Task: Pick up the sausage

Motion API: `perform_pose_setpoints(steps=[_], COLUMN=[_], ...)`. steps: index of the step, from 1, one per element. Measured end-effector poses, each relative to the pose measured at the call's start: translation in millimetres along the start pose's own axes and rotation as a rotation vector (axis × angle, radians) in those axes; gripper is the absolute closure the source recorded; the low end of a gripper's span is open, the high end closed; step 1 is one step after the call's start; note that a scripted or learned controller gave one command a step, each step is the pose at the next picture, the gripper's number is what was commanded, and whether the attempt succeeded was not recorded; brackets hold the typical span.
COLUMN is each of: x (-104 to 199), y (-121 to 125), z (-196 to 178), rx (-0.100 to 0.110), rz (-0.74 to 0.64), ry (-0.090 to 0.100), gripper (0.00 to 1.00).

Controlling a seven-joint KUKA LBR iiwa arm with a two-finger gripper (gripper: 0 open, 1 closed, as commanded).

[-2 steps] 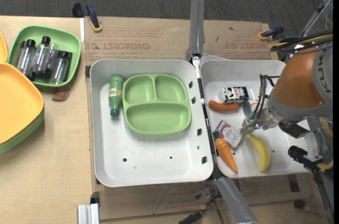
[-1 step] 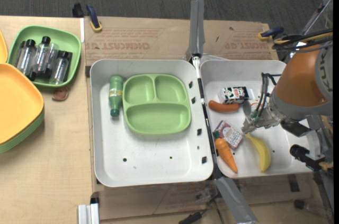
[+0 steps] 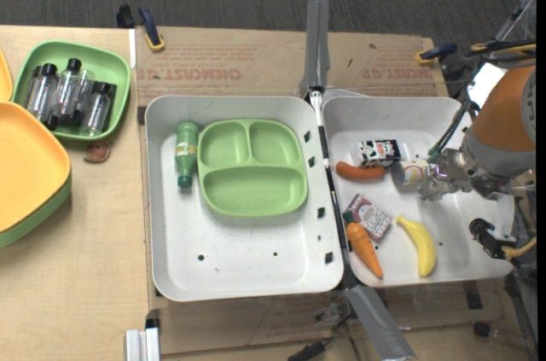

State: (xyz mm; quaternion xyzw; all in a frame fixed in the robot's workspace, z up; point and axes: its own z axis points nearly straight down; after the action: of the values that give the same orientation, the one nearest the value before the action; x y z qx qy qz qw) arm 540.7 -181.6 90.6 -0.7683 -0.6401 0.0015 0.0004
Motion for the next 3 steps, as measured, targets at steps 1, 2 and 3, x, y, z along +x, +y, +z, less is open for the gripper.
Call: perform_pose_setpoints(steps=[1, 2, 3], x=[46, 0, -17], y=[-10, -14, -28], z=[0, -1, 0], rx=[0.0, -0.001, 0.001], rz=[-0.335, -0.065, 0.293], ry=[0.002, 0.0, 0.001], gripper=[1.0, 1.0, 1.0])
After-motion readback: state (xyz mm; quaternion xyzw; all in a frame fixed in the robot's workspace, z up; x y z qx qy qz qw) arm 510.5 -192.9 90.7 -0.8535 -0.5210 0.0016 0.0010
